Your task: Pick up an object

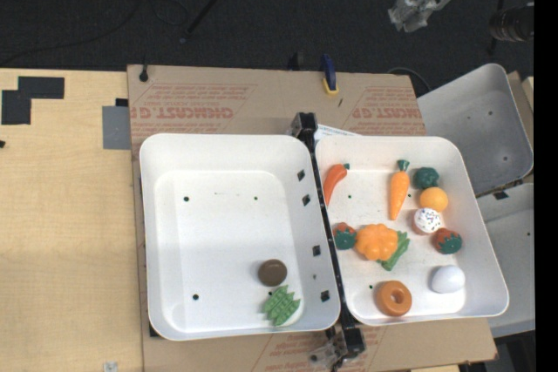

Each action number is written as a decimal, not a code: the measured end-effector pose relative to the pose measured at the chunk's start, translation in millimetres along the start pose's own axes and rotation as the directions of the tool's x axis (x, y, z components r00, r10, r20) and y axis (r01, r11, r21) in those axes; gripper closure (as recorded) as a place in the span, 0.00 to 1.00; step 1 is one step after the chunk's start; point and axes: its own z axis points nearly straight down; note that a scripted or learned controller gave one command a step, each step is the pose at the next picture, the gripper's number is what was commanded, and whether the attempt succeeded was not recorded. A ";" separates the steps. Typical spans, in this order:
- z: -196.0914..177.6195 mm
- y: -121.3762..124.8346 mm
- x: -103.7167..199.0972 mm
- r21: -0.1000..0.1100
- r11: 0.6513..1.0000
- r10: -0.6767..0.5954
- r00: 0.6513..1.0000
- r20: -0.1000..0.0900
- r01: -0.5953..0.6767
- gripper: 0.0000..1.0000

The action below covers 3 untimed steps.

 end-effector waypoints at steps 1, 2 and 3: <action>7.5 -37.8 7.4 0.015 1.000 0.002 1.000 0.000 -0.002 1.00; 7.7 -66.0 18.8 0.016 1.000 0.002 1.000 0.000 -0.002 1.00; 7.4 -89.4 16.0 0.016 1.000 0.001 1.000 0.000 -0.001 1.00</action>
